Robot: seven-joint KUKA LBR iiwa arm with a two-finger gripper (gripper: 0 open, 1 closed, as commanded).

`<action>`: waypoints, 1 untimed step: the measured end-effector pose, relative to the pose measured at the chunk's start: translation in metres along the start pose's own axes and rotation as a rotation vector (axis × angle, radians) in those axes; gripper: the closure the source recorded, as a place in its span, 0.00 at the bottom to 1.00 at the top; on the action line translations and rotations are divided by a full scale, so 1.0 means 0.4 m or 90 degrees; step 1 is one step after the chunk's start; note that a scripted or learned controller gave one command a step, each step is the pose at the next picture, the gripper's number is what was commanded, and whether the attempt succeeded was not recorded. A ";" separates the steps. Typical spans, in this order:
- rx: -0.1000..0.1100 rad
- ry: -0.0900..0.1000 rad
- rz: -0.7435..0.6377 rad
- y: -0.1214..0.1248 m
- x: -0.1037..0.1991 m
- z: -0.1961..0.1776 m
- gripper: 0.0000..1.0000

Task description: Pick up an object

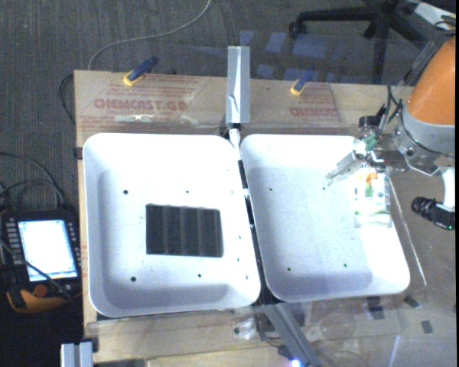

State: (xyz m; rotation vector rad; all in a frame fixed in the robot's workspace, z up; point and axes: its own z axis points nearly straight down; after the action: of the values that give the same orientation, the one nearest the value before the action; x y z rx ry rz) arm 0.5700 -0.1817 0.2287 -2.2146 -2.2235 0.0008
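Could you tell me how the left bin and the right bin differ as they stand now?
The left bin holds a dark ribbed rectangular object lying flat near its middle; the right bin shows no such object. The gripper hangs over the right bin's far right side, while nothing hangs over the left bin. Both are shallow, white, and sit side by side.

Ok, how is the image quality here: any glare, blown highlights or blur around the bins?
Camera view: the left bin and right bin are overexposed, their floors nearly featureless white; the dark block stays readable; the handheld screen is blown out; things near the gripper look soft and washed out.
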 end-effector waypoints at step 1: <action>0.000 -0.001 0.014 0.083 -0.103 0.080 0.00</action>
State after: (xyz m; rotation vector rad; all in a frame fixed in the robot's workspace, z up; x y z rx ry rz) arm 0.6035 -0.2226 0.1967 -2.2402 -2.1995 0.0037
